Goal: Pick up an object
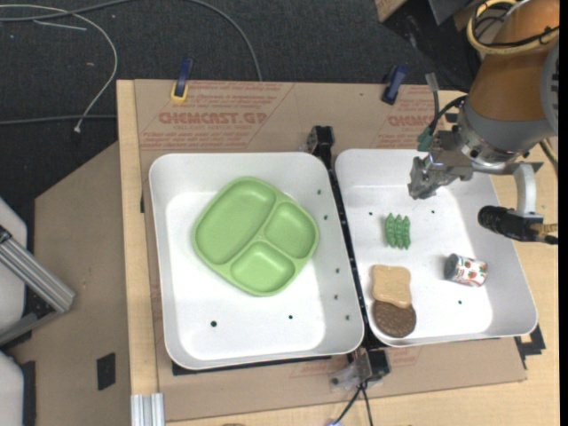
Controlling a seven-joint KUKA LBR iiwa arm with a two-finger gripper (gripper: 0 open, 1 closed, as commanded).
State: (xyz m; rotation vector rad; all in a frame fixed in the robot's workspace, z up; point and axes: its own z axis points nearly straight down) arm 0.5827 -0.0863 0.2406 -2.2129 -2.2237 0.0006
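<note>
Camera view, near edge of the right bin [510, 322]: one brown disc [396, 318], one toast slice [391, 283], one small can [467, 270]. Further back, one green pickle [398, 231]. Beyond, the claw [426, 185] hovers, grip unreadable, holding nothing visible. Approach step; next, descend onto something. One green plate [256, 235] left.

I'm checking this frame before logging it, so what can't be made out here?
- Gripper, camera view: too dark and small to judge its state.
- Small red-and-white wrapped object: label too small to read.
- Grey arm with orange band: cut off by the top and right edges.
</note>
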